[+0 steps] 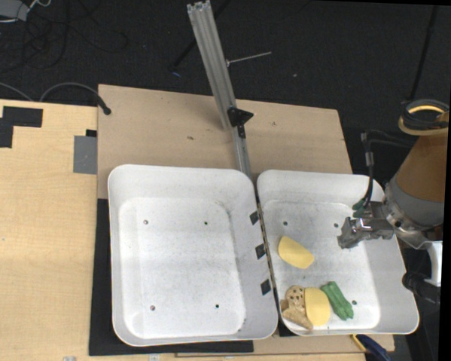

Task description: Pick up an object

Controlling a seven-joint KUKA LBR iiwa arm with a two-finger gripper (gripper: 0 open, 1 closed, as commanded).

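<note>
In the right bin (315, 190) lie a yellow oval object (295, 253), a second yellow piece (317, 307), a green object (337, 300) and a tan spotted object (296, 302). The last three crowd the bin's near edge. My gripper (350, 234) hangs over the right side of this bin, right of the yellow oval and apart from it. I see nothing between its fingers.
The left bin (178, 253) sits beside the right one, joined by black clips (260, 250). A slanted metal rail (218, 77) rises behind the bins. The arm's orange band (426, 160) is at the right edge.
</note>
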